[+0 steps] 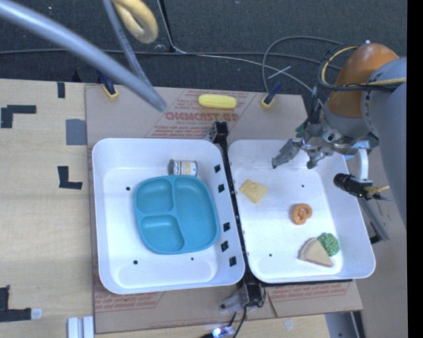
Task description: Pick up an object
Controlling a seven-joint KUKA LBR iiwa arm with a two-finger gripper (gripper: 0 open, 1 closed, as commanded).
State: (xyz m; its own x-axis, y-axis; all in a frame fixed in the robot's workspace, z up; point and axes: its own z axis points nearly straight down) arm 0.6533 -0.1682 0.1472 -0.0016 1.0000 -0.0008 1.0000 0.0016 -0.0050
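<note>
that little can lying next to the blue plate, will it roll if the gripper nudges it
Probably. The small can lies on its side, so a nudge across its length would likely roll it. The blue divided plate right beside it may stop it. Its smooth round wall might slip between fingers.

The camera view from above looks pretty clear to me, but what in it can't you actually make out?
- Gripper: too small and dark in the camera view to tell whether it is open or shut.
- Small can beside the blue tray: label too small to read.
- Arm: cut off by the right edge.
- Yellow thing at the top: blurred and cut off by the top edge.
</note>
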